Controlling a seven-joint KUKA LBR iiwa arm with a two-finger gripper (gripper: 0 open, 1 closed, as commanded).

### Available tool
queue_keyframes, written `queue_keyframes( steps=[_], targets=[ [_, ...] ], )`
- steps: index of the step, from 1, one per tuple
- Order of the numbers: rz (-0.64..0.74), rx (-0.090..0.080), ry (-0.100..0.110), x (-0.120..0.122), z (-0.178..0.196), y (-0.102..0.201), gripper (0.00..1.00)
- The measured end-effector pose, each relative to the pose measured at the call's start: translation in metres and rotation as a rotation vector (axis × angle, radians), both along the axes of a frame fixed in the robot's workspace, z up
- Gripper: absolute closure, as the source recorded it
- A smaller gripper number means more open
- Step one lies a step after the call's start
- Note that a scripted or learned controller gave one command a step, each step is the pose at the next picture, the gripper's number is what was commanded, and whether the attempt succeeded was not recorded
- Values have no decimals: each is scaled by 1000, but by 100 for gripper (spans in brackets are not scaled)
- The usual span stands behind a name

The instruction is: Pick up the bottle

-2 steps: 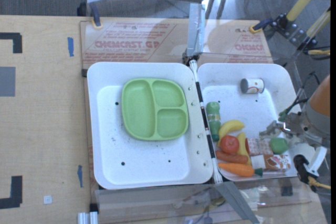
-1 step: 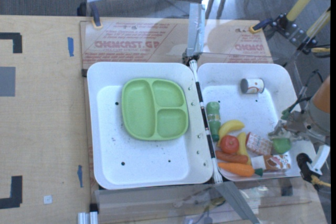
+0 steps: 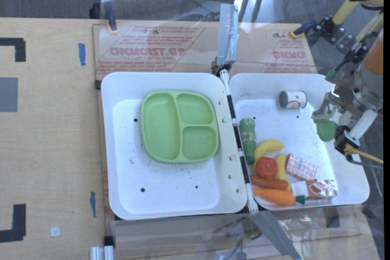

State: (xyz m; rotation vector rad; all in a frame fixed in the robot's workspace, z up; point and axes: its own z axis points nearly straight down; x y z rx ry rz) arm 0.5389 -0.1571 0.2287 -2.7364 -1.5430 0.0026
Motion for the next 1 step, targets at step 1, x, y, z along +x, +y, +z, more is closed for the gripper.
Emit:
queue_keyframes(
  steps=[1],
  targets=[
    [-292,-1,0,26,13,-22,100]
  ],
)
